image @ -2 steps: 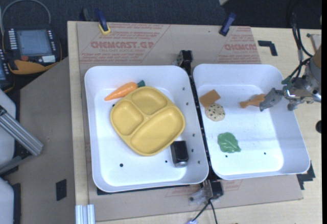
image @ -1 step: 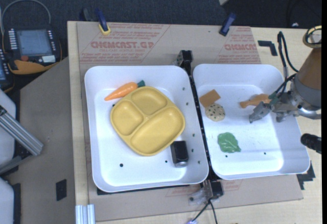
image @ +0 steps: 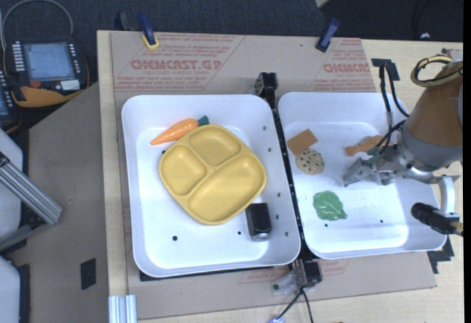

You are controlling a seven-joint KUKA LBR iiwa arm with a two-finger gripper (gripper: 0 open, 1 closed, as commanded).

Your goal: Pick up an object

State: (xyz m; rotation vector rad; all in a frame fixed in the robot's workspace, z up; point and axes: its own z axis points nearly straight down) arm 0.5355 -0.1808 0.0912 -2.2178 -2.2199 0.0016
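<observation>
Lowest in frame, a small black block [image: 257, 219] lies in the left bin [image: 140, 189], touching the lower edge of a yellow divided plate [image: 213, 174]. An orange carrot [image: 174, 131] rests at the plate's upper left. Printed on the bench board [image: 221, 64], red lettering reads "CHEMCAST G.P". Right bin [image: 368, 240] holds a brown cracker [image: 302, 142], a speckled cookie [image: 310, 161], a green leaf piece [image: 329, 205] and an orange-brown piece [image: 364, 145]. Gripper [image: 358, 172] sits low in the right bin with fingers spread, nothing between them.
</observation>
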